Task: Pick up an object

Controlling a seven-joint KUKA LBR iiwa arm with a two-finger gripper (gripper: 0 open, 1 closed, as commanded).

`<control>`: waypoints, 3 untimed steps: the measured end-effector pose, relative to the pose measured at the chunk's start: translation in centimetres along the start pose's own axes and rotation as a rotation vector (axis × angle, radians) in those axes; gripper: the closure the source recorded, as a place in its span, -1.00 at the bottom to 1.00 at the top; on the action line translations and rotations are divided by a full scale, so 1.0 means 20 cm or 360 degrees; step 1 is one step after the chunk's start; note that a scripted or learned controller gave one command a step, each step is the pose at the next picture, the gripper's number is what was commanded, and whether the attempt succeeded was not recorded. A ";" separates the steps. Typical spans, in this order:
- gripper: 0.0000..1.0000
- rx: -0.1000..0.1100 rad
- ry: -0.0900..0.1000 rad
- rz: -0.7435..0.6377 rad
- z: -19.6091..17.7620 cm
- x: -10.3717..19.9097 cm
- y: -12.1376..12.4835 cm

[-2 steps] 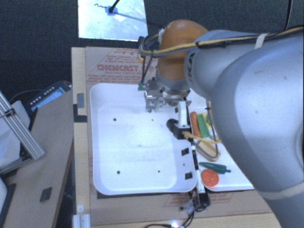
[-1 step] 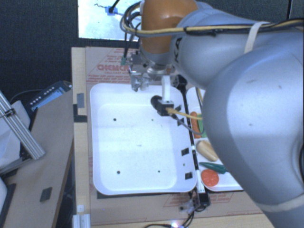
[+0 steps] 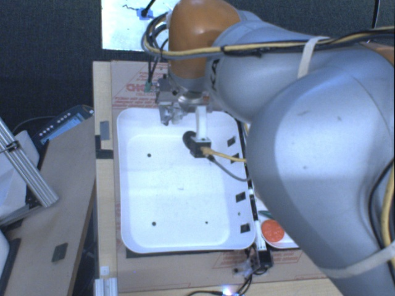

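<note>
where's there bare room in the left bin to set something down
The left bin has bare floor across its middle and along its near and left rims. It is crowded at the far edge, where the gripper hangs, and at the right rim, where the arm overhangs near the orange object.

Looked down from above the tabletop (image 3: 105,184) at a slant, fixed, facing the far dark wall (image 3: 49,36). Took in the left white bin (image 3: 179,190) whole, near the middle. Caught just a sliver of the right bin (image 3: 281,242) at lower right. Sat close enough that the grey arm (image 3: 308,140), entering from the right, blocked much of that side.
</note>
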State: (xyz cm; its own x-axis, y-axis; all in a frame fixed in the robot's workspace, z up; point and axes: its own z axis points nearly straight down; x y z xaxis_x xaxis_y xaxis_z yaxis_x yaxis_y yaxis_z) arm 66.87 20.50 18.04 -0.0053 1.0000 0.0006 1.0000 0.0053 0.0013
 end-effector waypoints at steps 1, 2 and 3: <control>1.00 0.0004 0.0000 -0.0002 0.17 0.16 -0.06; 1.00 0.0000 -0.0001 -0.0001 0.28 0.15 -0.03; 1.00 0.0007 -0.0002 0.0006 0.49 0.15 -0.22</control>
State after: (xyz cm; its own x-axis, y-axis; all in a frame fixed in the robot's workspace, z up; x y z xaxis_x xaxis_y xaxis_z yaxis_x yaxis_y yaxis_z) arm 62.41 23.39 8.26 -0.0012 1.0000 -0.0006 1.0000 0.0012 -0.0033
